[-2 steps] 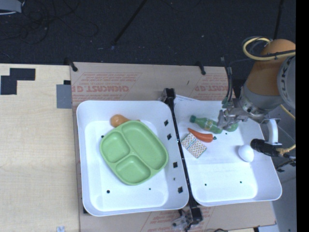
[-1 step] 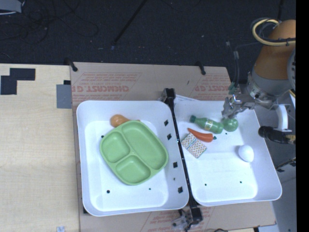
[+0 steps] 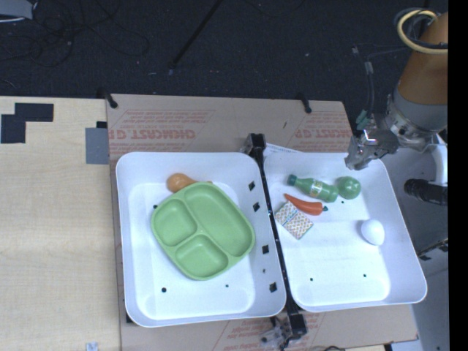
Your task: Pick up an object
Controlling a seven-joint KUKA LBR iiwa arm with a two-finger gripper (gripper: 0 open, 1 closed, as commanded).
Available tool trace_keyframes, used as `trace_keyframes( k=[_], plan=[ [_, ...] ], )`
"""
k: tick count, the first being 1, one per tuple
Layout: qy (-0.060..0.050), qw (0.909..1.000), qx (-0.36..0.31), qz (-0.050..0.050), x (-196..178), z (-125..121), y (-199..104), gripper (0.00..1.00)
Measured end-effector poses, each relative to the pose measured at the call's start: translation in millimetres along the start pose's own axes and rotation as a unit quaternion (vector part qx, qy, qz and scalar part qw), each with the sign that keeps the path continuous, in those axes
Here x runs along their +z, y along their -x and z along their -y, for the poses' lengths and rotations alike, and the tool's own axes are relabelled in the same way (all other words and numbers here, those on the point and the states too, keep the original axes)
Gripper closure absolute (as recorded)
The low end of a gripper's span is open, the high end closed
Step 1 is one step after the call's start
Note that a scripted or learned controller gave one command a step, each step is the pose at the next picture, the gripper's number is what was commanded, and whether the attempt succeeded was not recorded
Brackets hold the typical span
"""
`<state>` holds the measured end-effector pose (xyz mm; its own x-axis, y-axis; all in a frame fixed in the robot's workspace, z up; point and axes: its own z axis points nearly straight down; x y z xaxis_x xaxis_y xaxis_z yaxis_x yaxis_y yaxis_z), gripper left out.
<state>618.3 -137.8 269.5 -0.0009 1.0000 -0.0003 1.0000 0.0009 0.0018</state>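
Low in the picture, the two white bins sat side by side on the worktop (image 3: 66,218). The left bin (image 3: 139,284) held a green plate (image 3: 201,229) with three parts, and an orange ball (image 3: 179,182) peeked out just behind it. The near half of the right bin (image 3: 351,287) was bare. A little higher, a white egg (image 3: 372,232) lay near the right wall, well apart from the rest. Left of it was a small checked box (image 3: 295,220), touching an orange carrot (image 3: 304,205). Just behind those lay a green bottle (image 3: 312,188) on its side, with a green ball (image 3: 349,187) right beside its end.

At the far right corner of that bin hung the gripper (image 3: 360,154). It held nothing, and I could not tell how wide it was open.

The green ball was the closest thing to it. To do this step well, I think the gripper should come straight down over one thing only. The egg may be the easier pick, since nothing crowds it. The ball could roll away or bump the bottle.
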Motion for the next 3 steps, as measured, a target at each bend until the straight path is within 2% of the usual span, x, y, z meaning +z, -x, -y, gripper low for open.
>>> trace_keyframes(
  k=[1, 2, 3],
  plan=[
    [-0.003, 1.0000, -0.001, -0.001, 17, 2, -48, 1.00],
    [-0.003, 1.0000, -0.002, -0.001, 12, 4, -100, 1.00],
    [-0.003, 1.0000, -0.001, -0.001, 27, 3, -159, 1.00]
  ],
)
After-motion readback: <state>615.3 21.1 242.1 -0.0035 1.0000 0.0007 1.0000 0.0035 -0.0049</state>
